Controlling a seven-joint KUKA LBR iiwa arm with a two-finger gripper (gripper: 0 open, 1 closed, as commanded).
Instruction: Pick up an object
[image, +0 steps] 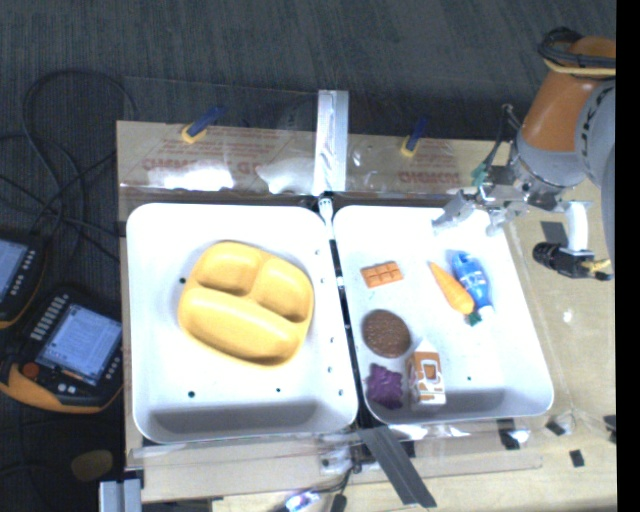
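The gripper (470, 205) hangs above the shallow white right bin's (520, 300) far rim; whether its jaws are spread, I cannot tell. Descending there risks striking the rim, missing the slim orange plastic carrot (449, 285) nearby.

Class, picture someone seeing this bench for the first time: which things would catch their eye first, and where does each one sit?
The big yellow bread loaf in the left bin stands out first. Next come the small items in the right bin: an orange carrot beside a blue packet, and a brown disc near the middle. The arm's hand sits at that bin's far right corner.
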